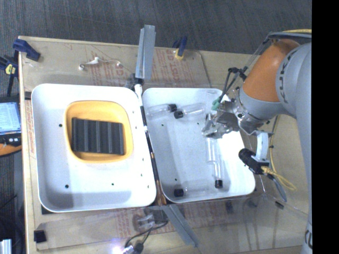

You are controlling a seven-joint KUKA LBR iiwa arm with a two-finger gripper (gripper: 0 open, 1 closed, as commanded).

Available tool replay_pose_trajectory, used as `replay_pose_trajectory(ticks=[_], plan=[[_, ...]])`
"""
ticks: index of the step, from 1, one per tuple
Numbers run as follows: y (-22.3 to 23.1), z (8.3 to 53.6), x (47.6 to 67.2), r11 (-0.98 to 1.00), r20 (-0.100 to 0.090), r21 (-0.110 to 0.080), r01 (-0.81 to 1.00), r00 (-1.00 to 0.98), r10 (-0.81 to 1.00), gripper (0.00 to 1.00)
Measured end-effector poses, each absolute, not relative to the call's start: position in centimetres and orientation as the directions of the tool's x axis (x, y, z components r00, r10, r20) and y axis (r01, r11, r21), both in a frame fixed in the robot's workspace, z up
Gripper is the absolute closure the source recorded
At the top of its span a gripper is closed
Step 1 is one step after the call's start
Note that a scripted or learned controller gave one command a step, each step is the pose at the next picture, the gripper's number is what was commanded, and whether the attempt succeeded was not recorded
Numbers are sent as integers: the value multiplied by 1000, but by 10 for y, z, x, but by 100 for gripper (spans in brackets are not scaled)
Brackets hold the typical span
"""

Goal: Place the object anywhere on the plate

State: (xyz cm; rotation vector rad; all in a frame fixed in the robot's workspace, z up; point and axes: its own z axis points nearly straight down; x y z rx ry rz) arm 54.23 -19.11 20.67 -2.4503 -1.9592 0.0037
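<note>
You saw the gripper [214,127] above the right bin [180,157], far from the yellow plate [98,111]. Clear tubes [213,157] lay just below it. Finger state: cannot tell.

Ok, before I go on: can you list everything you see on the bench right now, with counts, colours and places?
Bins: two, white, side by side on the bench.
Plate: one, yellow-orange, in the left bin.
Dark ribbed block: one, dark grey, resting on the plate.
Clear tubes with black caps: a few, transparent, lying in the right bin; exact count unclear.
Clamps: two, blue, at the bench's far edge.
Metal bar: one, grey, above the gap between the bins.
Arm: one, grey with orange band, at right.
Gripper: one, over the right bin's far right part.
</note>
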Motion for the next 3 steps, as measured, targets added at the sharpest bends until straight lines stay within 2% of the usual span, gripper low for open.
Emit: replay_pose_trajectory(ticks=[1, 2, 3], plan=[[-140, 257, 590, -81, 1, -3, 997, 81, 997, 100], [-87, 234, 630, -46, 0, -3, 999, 46, 999, 100], [-63, 191, 626, 135, 1, -4, 991, -135, 991, 100]])
